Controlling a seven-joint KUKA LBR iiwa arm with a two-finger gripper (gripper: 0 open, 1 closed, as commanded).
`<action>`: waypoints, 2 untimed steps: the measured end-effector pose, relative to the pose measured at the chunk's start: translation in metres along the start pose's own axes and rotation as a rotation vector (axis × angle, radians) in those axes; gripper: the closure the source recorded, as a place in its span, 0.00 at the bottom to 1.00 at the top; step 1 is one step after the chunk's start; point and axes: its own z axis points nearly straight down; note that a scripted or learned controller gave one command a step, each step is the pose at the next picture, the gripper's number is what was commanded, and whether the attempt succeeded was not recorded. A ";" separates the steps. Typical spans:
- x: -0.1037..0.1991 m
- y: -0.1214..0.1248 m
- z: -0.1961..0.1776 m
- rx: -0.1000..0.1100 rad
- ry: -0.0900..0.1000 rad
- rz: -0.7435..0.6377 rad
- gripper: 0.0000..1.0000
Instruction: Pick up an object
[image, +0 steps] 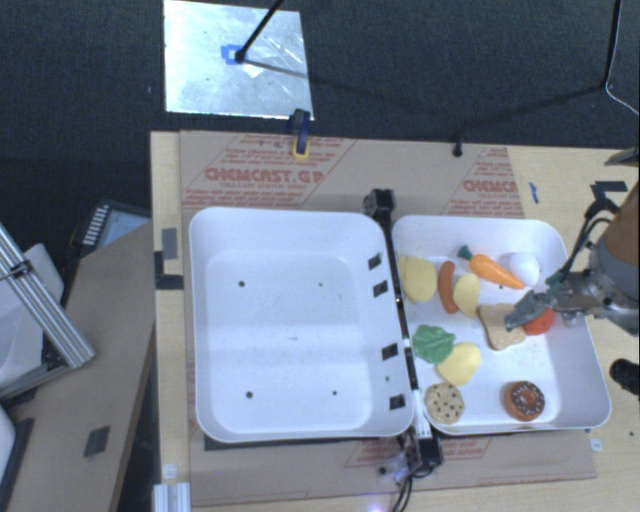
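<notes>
The task names no single object; the candidates all lie in the right bin (575, 345). The gripper (527, 312) sits low over that bin's right half, its grey fingers pointing left. The fingertips lie over the right edge of a tan slice of bread (498, 328) and just beside a red tomato (540, 322), which shows partly from under the fingers. How far the fingers are spread, and whether anything is between them, cannot be told from this view.

Contents of the right bin, from the gripper outward:
- An orange carrot (493, 269) with a green top lies just above the bread, touching a white egg (522, 268) to its right.
- A yellow fruit piece (467, 294) lies left of the bread, with an orange-red sausage (446, 286) upright beside it and a larger yellow fruit (418, 279) next, near the bin's left wall.
- A green leaf (433, 342) lies below these, touching a lemon (460, 364).
- A cookie (444, 403) and a chocolate doughnut (524, 400) lie along the near edge, well apart from each other.

The left bin (215, 300) stands beside the right one, joined by a black hinge strip. Both rest on a brown board (270, 170). The arm (615, 275) enters from the right.
</notes>
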 end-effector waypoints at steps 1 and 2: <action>0.004 0.016 0.114 0.008 0.003 0.000 0.00; -0.026 0.089 0.117 -0.007 -0.003 -0.003 0.00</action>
